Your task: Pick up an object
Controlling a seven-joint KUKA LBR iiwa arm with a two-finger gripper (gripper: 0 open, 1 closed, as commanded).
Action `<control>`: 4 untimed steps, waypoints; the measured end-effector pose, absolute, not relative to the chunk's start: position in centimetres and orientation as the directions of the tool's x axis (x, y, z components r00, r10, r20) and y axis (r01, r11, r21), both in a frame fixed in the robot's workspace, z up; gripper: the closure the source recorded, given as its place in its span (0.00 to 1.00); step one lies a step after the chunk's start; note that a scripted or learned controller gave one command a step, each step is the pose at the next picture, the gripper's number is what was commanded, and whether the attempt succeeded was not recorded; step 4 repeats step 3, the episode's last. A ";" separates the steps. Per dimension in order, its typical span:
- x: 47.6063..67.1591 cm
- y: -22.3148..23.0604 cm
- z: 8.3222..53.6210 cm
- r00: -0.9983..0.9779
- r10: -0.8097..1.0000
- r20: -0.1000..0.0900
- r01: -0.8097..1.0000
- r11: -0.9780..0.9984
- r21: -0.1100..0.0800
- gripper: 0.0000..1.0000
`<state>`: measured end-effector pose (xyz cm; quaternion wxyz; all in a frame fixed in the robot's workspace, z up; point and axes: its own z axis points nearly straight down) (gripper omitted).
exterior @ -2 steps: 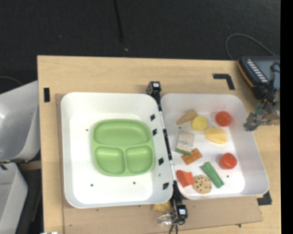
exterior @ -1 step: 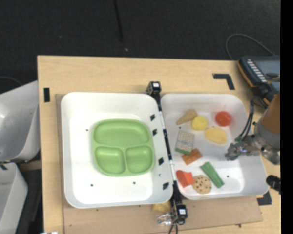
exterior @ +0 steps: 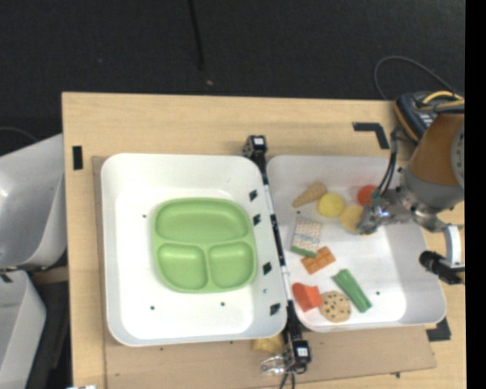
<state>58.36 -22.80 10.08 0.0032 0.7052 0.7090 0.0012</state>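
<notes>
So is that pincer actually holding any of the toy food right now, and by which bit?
That cannot be told. The pincer is down in the right bin, right beside a yellow piece and near an orange-red one, but the view is too small to show a hold.

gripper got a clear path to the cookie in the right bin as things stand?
Probably yes. The cookie lies flat and exposed near the right bin's front edge, though a red piece and green stick crowd it; the gripper hangs nearby.

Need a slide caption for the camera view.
Gripper low in right bin among toy foods; green tray in left bin.
</notes>
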 end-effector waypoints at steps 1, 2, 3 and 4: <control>58.1 -23.0 11.1 -0.006 1.000 -0.004 1.000 0.006 0.004 1.00; 58.1 -23.1 12.1 -0.010 1.000 -0.007 1.000 0.010 0.006 1.00; 58.2 -23.2 13.1 -0.015 1.000 -0.010 1.000 0.015 0.009 1.00; 58.2 -23.2 13.1 -0.015 1.000 -0.010 1.000 0.015 0.009 1.00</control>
